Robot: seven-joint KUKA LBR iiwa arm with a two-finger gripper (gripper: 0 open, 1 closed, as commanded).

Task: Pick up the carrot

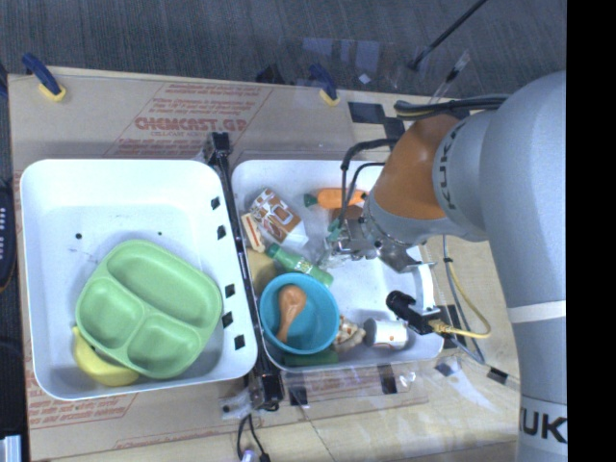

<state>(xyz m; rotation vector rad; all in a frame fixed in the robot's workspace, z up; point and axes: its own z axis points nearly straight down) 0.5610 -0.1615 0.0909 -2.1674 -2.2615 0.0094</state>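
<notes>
Approach step: the end effector (348, 239), its state impossible to tell, sits low in the right bin (423, 349) just beside the carrot (339, 198) near the bin's far edge; the next move calls for closing on the carrot.

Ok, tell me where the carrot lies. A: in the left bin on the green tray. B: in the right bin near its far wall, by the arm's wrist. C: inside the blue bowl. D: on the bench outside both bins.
B: the carrot lies in the right bin near its far wall, just beside the arm's wrist.
</notes>
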